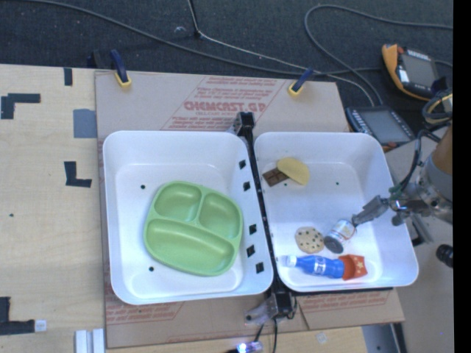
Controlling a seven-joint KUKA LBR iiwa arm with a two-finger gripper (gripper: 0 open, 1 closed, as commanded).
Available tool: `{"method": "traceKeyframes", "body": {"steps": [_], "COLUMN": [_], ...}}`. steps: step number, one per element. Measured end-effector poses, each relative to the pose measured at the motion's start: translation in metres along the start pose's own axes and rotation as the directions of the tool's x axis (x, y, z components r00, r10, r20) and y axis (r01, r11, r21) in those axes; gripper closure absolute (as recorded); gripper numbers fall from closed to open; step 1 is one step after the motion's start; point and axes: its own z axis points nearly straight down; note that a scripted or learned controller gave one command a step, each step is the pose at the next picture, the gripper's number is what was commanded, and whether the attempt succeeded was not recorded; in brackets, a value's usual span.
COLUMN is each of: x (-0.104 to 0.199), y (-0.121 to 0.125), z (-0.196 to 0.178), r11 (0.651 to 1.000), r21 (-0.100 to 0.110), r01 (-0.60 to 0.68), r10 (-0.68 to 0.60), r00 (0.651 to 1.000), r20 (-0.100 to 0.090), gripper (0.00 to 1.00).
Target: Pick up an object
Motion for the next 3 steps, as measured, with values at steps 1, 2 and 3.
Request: {"method": "traceKeyframes", "body": {"steps": [1, 2, 3], "x": [0.001, 0.003, 0.002], "y": [0.003, 0.002, 0.002], "z": [0.044, 0.088, 0.109], "r11": [1.0, 1.0, 1.0], "r21": [0.003, -0.009, 0.001], "r01": [0.001, 0.005, -0.001], "r10": [-0.001, -0.005, 0.001], "r00": [1.0, 1.0, 1.0], "r20": [-0.001, 0.0, 0.0], "gripper": [0.0, 0.0, 0.0]}}
